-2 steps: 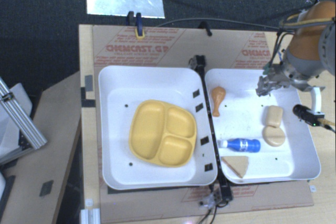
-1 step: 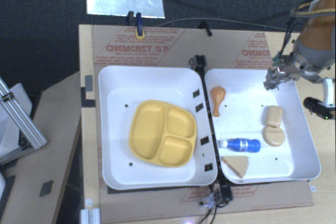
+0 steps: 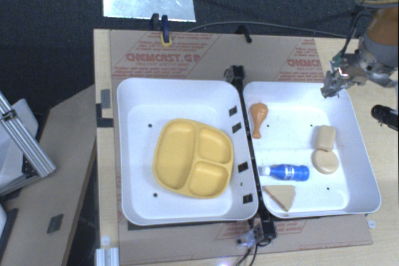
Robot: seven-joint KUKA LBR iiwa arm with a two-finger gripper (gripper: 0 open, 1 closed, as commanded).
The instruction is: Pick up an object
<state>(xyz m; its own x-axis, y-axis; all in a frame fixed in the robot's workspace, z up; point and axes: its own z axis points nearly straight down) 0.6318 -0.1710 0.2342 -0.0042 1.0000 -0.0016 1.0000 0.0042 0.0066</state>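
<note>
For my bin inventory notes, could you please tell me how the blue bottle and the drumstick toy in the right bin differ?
The blue bottle is blue with a white cap end, while the drumstick toy is orange-tan. The bottle lies crosswise in the bin, whereas the drumstick lies lengthwise, its fat end toward the far wall. The bottle sits nearer the camera-side edge, beside a tan wedge; the drumstick is farther back. Both lie flat in the right bin, near the divider.

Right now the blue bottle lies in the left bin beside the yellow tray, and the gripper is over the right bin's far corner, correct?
Not quite: in the camera view the blue bottle lies in the right bin, not beside the yellow tray. The gripper is over that bin's far corner.
</note>
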